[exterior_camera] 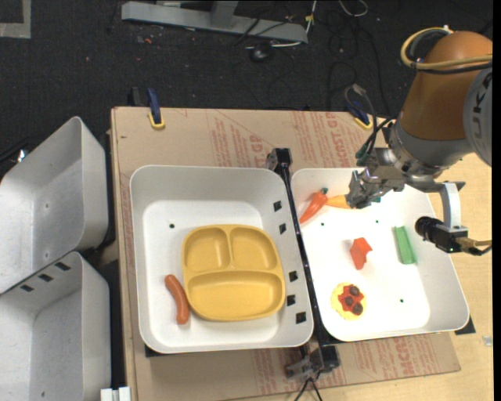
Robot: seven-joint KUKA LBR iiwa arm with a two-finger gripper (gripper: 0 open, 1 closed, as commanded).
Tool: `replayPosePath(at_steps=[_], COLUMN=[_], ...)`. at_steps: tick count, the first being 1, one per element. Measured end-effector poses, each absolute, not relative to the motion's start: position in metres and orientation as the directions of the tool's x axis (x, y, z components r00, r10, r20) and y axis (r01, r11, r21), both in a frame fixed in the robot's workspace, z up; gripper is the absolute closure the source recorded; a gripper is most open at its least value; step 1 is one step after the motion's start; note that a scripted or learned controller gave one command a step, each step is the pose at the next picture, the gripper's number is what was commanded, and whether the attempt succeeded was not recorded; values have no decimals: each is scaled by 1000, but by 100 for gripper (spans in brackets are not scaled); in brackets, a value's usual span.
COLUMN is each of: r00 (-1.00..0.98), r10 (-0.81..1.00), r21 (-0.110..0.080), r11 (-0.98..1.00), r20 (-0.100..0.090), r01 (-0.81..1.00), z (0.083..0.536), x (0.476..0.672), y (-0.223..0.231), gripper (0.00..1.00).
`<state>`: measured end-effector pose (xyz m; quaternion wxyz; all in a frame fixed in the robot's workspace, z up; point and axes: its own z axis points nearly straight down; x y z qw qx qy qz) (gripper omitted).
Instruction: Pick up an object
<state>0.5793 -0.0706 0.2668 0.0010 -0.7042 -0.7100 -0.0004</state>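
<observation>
A dark speckled floor [70, 70] is being seen around the tabletop [227, 133], which is being covered by a brown board with red lettering. Black cables [333, 66] and a grey metal bar [211, 19] are lying on the floor beyond it. Two spare white bins [47, 227] are being kept at the left.
</observation>
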Motion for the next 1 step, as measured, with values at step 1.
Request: replayPosePath(at_steps=[1], r00=[-6], r10=[1000], r21=[-2], r11=[6], r20=[0], r01=[1000], z=[253], x=[588], y=[-26], gripper=[100])
